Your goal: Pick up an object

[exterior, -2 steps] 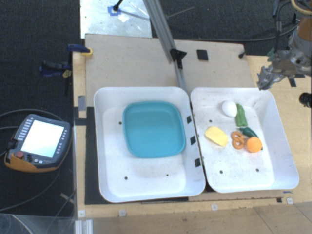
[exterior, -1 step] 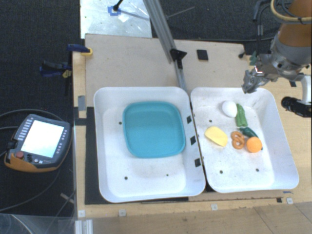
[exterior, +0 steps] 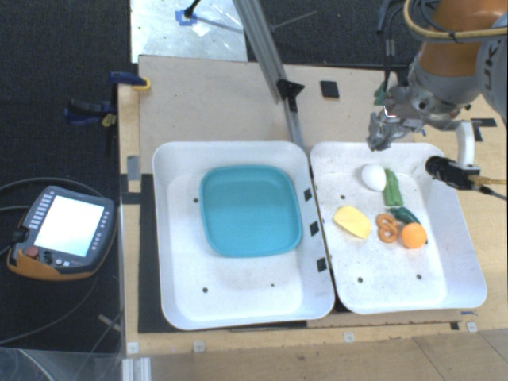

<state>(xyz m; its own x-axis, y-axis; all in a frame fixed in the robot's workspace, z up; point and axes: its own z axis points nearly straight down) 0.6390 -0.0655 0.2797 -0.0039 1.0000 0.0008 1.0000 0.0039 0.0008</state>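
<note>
Robot claw (exterior: 382,139) hanging over the far edge of the right bin (exterior: 452,280), can't tell its grip, white egg (exterior: 374,176) lying just below, blue tray (exterior: 250,211) in the left bin (exterior: 182,292)

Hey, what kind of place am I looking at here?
Probably a robotics lab test bench: a grey and orange robot arm over two shallow white bins, and an orange-edged handheld control pendant lying on dark carpet.

My bench (exterior: 214,94) carries two white bins: the left bin (exterior: 178,292) touches the right bin (exterior: 452,284), with a black block (exterior: 330,90) behind them.
</note>
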